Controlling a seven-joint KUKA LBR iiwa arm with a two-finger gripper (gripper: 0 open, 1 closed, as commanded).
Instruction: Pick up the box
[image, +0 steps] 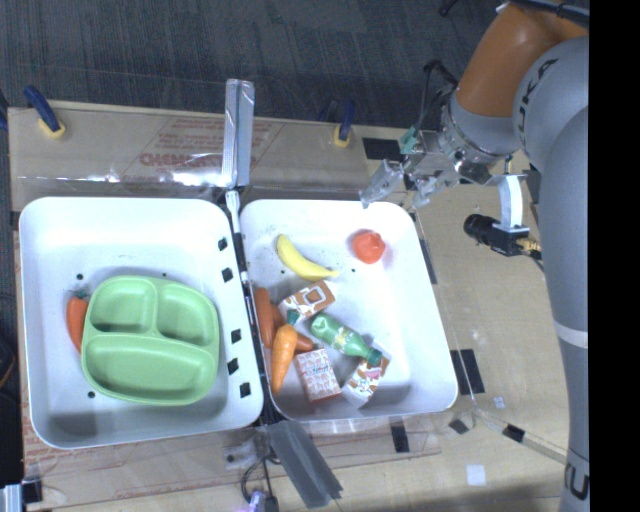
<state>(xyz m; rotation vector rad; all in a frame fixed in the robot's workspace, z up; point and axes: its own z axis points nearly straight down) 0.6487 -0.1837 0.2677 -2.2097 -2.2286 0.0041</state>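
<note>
Box (315, 374) untouched, pickup not yet begun
Gripper (392, 187) hangs released, fingers spread, above the right bin's (440, 345) upper right corner; the box lies low in that bin beside a carrot (283, 357)

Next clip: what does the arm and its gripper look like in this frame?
The arm is thick, rounded and grey, with an orange band above the wrist. The gripper is a small metallic assembly with pale, translucent-looking fingers. Thin dark cables run around the wrist, and a black fitting with a white strap juts from the arm's side.
</note>
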